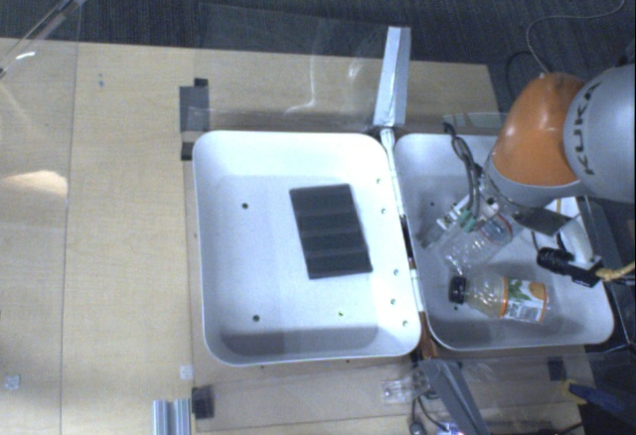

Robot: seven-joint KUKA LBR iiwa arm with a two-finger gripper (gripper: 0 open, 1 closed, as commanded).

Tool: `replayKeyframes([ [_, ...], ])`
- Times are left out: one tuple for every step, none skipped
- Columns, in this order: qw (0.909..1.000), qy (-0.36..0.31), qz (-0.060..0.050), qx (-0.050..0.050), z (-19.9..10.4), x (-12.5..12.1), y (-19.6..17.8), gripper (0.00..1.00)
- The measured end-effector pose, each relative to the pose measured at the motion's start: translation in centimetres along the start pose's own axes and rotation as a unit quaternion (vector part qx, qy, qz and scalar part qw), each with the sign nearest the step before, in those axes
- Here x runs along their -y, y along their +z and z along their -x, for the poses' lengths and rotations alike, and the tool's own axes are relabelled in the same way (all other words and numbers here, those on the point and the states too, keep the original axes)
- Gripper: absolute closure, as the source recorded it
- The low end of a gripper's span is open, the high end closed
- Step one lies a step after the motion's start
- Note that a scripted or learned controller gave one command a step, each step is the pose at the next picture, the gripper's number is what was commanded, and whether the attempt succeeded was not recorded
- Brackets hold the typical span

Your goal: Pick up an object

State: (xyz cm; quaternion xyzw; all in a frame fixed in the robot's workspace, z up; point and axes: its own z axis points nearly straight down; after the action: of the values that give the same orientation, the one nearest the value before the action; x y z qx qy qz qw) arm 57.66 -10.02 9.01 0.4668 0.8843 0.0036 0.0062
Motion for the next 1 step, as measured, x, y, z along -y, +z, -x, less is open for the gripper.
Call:
replayKeyframes([
  [0.9985, 0.055, -0.001, 0.0, 3.5, -4.84, 0.23, 0.0],
])
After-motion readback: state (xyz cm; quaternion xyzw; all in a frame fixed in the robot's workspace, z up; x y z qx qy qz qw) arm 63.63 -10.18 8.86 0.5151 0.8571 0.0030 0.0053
